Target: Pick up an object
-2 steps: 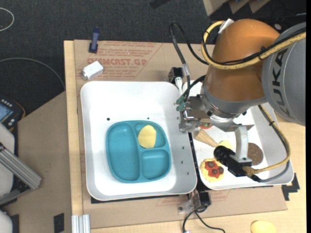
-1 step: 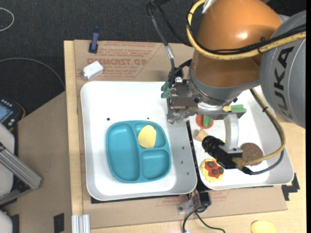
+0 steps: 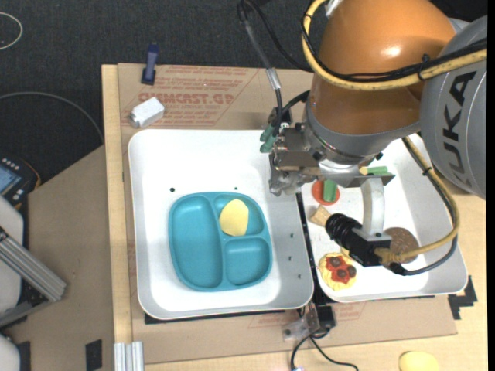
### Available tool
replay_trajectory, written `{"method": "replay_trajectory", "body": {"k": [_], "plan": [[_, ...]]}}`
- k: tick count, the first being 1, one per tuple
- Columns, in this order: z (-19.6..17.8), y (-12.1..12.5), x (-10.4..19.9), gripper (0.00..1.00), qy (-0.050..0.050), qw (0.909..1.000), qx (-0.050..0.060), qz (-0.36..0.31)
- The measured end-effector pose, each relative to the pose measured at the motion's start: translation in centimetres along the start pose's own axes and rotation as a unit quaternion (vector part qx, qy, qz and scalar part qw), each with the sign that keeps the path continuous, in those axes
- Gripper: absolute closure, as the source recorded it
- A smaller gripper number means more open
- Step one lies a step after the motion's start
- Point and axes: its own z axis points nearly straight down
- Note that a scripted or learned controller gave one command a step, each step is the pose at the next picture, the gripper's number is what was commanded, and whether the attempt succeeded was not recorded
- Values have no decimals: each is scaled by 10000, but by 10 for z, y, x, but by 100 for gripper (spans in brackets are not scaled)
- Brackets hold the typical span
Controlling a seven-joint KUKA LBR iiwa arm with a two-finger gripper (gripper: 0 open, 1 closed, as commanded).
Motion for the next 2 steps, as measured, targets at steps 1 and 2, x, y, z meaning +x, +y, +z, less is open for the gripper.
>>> {"method": "replay_trajectory", "body": {"k": [1, 2], "plan": [[-10, 0, 0, 100, 0, 10000, -12, -4], [-20, 1, 1, 100, 1, 10000, -24, -6]]}}
